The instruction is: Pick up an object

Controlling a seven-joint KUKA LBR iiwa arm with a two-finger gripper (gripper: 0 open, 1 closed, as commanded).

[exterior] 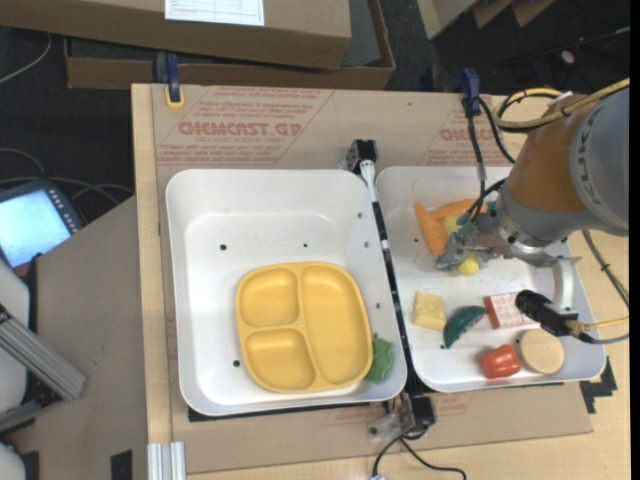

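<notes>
Carrot [432, 227] lies along bin, narrow end near the gripper [462, 253].

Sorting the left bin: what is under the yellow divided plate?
A green leafy item pokes out from beneath the yellow divided plate at its right edge. The plate hides the rest of it and the bin floor underneath.

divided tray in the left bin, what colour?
Yellow. The divided tray with three compartments shows plainly in the camera view, lying in the left bin.
</notes>
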